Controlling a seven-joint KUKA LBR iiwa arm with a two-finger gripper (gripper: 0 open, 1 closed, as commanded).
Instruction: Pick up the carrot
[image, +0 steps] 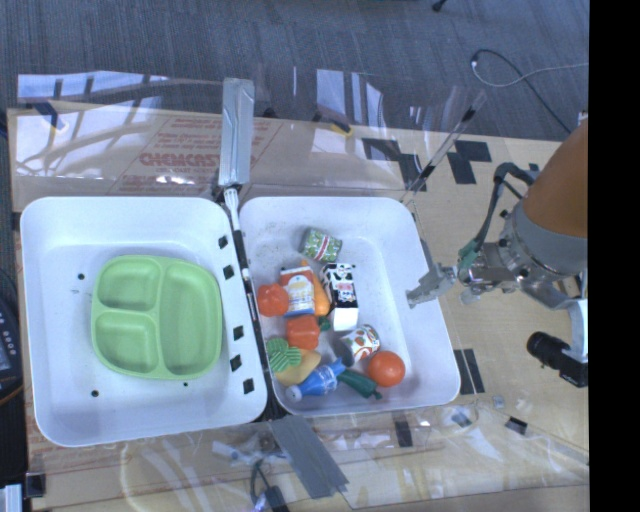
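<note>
The carrot is a slim orange piece in the middle of the right bin. It lies between a small orange-and-white carton and a black-and-white milk carton, and the orange-and-white carton partly covers it. The gripper hangs over the right rim of that bin, pointing left, well right of the carrot and apart from it. Nothing shows between its tips.
Several toy foods crowd the right bin: a green can, a red tomato, a red block, an orange ball and a blue bottle. The left bin holds a green divided plate.
</note>
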